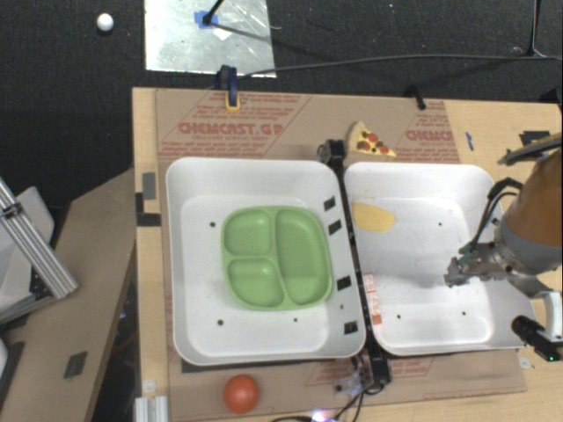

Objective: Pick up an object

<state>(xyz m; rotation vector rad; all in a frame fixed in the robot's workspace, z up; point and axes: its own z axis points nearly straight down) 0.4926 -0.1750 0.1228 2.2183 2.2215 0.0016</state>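
The ball (241,393) lies off the bins, well left of the gripper (459,272). Whether its jaws are open I cannot tell; nothing shows between them. The nearest object, a yellow piece (374,218), lies up-left, apart. I judge nothing picked yet.

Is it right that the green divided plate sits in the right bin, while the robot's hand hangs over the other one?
Not quite. The camera view shows the green divided plate in the left bin, not the right. The hand hangs over the right bin, with a yellow piece near its back.
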